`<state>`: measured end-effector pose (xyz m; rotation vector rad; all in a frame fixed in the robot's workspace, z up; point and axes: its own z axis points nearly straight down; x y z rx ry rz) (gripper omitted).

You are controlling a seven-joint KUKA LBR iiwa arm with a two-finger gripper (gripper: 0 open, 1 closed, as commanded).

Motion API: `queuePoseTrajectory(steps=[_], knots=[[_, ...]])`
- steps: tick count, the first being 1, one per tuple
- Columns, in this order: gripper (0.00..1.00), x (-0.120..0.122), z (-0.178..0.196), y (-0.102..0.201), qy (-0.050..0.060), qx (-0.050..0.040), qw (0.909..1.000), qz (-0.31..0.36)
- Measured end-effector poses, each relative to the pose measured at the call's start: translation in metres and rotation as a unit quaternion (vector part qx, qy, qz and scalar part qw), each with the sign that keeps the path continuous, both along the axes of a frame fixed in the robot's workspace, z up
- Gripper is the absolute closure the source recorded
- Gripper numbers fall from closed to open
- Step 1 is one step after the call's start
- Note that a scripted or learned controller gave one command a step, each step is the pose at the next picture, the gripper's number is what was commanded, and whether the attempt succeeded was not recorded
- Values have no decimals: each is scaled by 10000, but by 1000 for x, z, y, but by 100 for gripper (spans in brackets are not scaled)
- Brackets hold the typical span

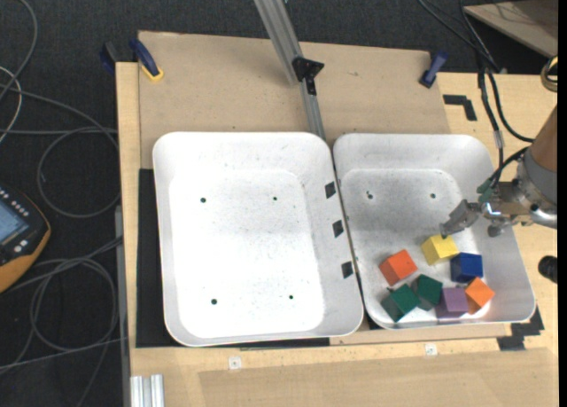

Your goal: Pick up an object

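Dark carpet strewn with black cables surrounds a pale wooden bench (pixel 266 77) that carries two shallow white plastic bins side by side.

Nearest the camera, at the 5 o'clock corner of the right-hand bin (pixel 399 161), lies a tight cluster of small blocks. Front row: a dark green cube (pixel 401 302), a purple cube (pixel 454 301) and a small orange cube (pixel 479 293). Just behind these: a second green cube (pixel 429 288), a blue cube (pixel 467 266) and a larger orange cube (pixel 399 265). A yellow cube (pixel 438 248) sits at the far edge of the cluster, touching or nearly touching the blue one.

Gripper (pixel 462 217) hangs just beyond the yellow cube, toward 1 o'clock from it, on the grey arm (pixel 542 179) entering from 3 o'clock. Nothing visible between the fingers; how far apart they stand, cannot tell at this resolution.

Left-hand bin (pixel 239 144) lies at 9 o'clock of the cluster. A grey metal pole (pixel 283 28) rises at 12 o'clock.

Judgement: approach step, no grasp yet. Yellow cube is the likeliest target. Next move calls for centring over it and descending without nudging the blue neighbour.
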<state>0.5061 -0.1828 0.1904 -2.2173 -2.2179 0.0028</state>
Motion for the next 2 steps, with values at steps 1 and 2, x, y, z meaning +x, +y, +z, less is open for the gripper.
queuePoseTrajectory(steps=[1,2], knots=[[0,5,-60,-3,9,3,10000,-2],[100,8,-45,-4,-37,-11,10000,4]])
